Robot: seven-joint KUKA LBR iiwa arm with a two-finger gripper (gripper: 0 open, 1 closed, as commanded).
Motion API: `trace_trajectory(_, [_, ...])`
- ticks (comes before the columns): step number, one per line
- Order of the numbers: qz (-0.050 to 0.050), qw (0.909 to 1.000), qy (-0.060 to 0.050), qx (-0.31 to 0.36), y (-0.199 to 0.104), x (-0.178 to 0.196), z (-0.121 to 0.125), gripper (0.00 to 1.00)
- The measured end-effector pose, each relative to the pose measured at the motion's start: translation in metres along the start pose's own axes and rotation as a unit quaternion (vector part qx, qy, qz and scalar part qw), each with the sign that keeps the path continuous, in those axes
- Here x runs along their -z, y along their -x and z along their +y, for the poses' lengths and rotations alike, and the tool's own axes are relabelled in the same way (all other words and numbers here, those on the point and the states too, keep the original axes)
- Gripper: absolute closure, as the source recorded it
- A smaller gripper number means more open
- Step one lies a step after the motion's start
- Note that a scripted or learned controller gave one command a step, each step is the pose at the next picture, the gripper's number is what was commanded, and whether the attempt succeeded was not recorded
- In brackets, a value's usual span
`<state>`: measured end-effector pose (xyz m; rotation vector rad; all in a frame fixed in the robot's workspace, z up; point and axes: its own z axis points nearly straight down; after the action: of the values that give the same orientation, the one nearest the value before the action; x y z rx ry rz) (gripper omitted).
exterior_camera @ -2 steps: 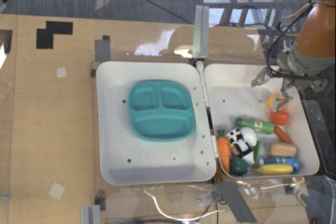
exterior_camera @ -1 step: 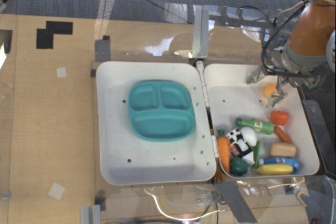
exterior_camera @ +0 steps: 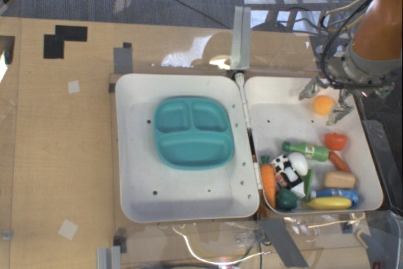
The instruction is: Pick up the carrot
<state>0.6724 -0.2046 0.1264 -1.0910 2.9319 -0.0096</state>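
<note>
- Right now I see the gripper [exterior_camera: 327, 97] over the far part of the right bin [exterior_camera: 277, 101], near that bin's far right corner, with the grey arm and its orange band [exterior_camera: 378, 25] above it at the view's right
- Its two fingers [exterior_camera: 310, 89] stand apart, one on each side of a small orange ball [exterior_camera: 323, 104]; from my angle I cannot say whether either finger touches the ball, and nothing is clamped between them
- My target, the carrot [exterior_camera: 268, 182], lies along the right bin's left wall, close to its near left corner and well apart from the gripper
- Just beside the carrot sits a black-and-white toy [exterior_camera: 291, 172], possibly a cow, though it is too small for me to be sure, with a dark green piece [exterior_camera: 286, 200] at the near edge below it
- A green bottle [exterior_camera: 306, 150] lies across the middle of the bin, a red tomato-like piece [exterior_camera: 335, 141] sits near the right wall, and a yellow banana [exterior_camera: 327, 203] lies along the near edge toward the near right corner
- The left bin [exterior_camera: 135, 154] holds a teal divided tray [exterior_camera: 193, 132], flat in its middle
</note>
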Motion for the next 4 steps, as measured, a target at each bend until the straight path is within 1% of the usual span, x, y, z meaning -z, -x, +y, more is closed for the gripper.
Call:
trace_trajectory(1, [0.000, 0.9907, 0.000, -0.136, 0.011, 0.039, 0.012, 0.00])
trace_trajectory(2, [0.001, 0.9921, 0.000, -0.125, -0.002, -0.032, 0.000, 0.00])
trace_trajectory(3, [-0.001, 0.9583, -0.001, -0.286, 0.000, 0.025, -0.001, 0.00])
trace_trajectory(4, [0.008, 0.9582, 0.004, -0.286, -0.004, -0.039, 0.001, 0.00])
